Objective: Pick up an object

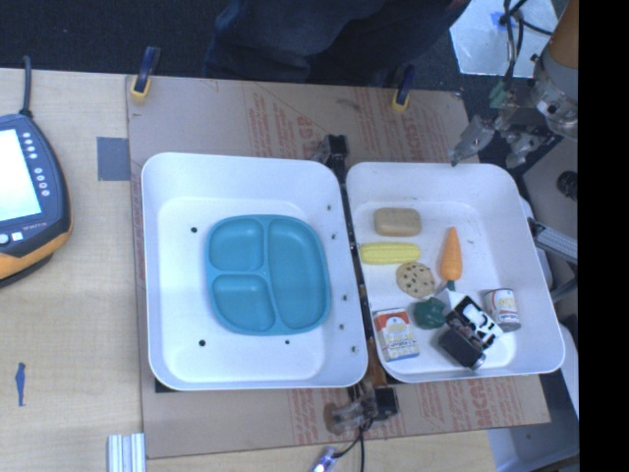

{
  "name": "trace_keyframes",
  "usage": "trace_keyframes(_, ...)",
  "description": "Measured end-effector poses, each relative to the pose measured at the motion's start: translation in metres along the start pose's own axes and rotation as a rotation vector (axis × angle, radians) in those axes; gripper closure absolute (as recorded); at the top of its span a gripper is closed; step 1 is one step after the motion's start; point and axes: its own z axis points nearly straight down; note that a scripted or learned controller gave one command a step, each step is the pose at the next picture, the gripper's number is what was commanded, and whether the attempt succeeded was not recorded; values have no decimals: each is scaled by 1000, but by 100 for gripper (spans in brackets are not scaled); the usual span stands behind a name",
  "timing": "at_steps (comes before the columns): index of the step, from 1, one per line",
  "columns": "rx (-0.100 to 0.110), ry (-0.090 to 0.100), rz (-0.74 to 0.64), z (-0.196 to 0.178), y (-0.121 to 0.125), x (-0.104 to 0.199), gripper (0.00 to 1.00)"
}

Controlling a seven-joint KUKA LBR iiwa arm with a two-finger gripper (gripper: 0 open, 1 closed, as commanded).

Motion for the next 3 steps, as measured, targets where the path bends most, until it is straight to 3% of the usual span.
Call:
trace_keyframes(1, 6, 1, 0, 184, -55, -38, 0)
trace_keyframes(2, 28, 9, -10, 182, -60, -32, 100)
trace_keyframes(3, -3, -1, -2, 90, -67, 62, 100)
